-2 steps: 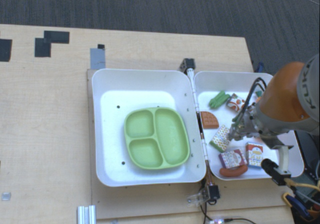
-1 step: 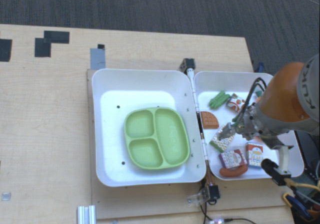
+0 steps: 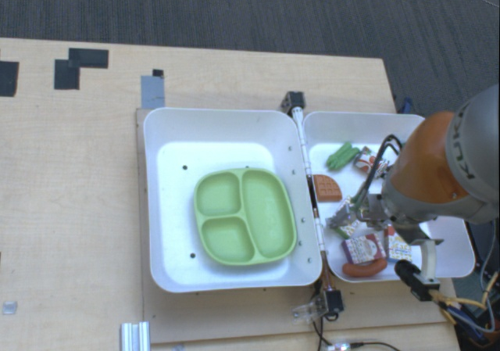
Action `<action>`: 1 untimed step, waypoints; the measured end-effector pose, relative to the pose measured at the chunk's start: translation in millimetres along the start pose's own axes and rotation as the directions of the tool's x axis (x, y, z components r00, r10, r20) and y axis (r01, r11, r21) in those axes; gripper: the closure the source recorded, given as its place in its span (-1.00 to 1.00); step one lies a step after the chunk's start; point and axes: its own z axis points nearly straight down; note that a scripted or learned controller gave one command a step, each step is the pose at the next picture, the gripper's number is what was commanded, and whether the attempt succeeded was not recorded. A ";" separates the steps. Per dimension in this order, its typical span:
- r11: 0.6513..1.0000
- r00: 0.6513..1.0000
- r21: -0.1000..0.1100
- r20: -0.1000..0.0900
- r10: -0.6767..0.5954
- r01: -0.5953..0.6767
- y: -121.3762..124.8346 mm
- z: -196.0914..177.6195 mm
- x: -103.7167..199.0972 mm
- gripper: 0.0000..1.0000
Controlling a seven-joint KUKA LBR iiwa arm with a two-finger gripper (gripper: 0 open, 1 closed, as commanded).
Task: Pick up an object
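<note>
The counter (image 3: 70, 209) is pale wood with a smooth face, and it carries two shallow white bins side by side so that the arm (image 3: 441, 162) can work in both. The arm, a thick grey tube with an orange band, enters from 3 o'clock and leans over the right bin (image 3: 461, 259), which I judge is where it seeks something to pick. The left bin (image 3: 168, 209) holds a green tray (image 3: 244, 216), glossy plastic with rounded corners and three compartments; it lies flat and a little turned, well apart from the arm. The small objects lie in a heap in the right bin, near its 9 o'clock wall: a green pod-like piece (image 3: 341, 155) at 12 o'clock, a brown wedge (image 3: 326, 188) below it, a printed packet (image 3: 361, 248), and a red sausage shape (image 3: 365, 268) at 6 o'clock. The hand (image 3: 349, 215) hangs above the heap, near the packet; whether it is apart or together I cannot tell.
</note>
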 end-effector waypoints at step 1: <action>1.000 1.000 -0.008 -0.001 -0.001 0.001 3.4 -12.8 1.0 1.00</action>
